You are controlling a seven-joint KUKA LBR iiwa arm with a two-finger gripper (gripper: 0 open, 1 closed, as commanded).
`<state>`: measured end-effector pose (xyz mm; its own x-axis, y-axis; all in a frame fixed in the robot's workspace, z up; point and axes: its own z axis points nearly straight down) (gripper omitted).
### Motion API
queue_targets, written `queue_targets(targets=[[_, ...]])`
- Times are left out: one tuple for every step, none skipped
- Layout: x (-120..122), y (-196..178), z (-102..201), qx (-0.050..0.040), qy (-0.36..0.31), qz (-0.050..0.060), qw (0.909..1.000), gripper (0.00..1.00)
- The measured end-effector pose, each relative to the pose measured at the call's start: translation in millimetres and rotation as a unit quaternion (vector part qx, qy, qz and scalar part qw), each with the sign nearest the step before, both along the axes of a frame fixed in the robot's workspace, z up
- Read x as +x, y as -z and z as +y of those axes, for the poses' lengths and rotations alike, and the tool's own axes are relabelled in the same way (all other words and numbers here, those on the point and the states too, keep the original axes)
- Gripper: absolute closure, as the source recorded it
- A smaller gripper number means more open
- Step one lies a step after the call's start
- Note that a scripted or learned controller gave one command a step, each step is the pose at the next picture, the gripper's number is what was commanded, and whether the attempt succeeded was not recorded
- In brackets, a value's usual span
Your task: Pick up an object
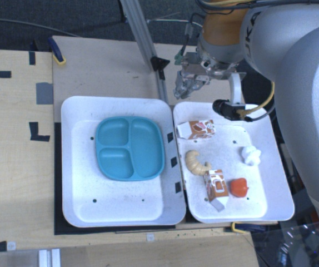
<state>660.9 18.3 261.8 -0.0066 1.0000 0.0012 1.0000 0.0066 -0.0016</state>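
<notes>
The tool (188, 88) hangs above the far edge of the right bin (279, 202), close to the seam where the two bins meet. It is over the bin's far-left corner and touches none of the things in it. Whether it is open or closed I cannot tell; its tip is a dark, blurred cluster against the counter (104, 71), and nothing can be seen held in it.

Everything that could be picked lies in the right bin. A small carton (197, 129) sits nearest the tool, at the bin's far left. Toward the middle lies a pale croissant (195, 163), and just beside it on the near side is a second carton (216, 186), with a red piece (238, 187) touching or almost touching its right side. A white lump (251, 155) sits apart toward the right wall. The left bin (73, 204) holds a blue divided tray (130, 148).

As I judge it, the task is barely begun: nothing is lifted, and all the things rest on the bin floor. What is left is the whole pick, meaning descent onto one thing, closing on it and raising it. The far carton looks the likeliest target, being closest under the tool.
</notes>
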Motion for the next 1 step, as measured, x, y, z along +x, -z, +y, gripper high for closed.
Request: queue_targets(targets=[[4.8,13.5,51.0,-0.0002,0.000,0.000,1.0000,1.00]])
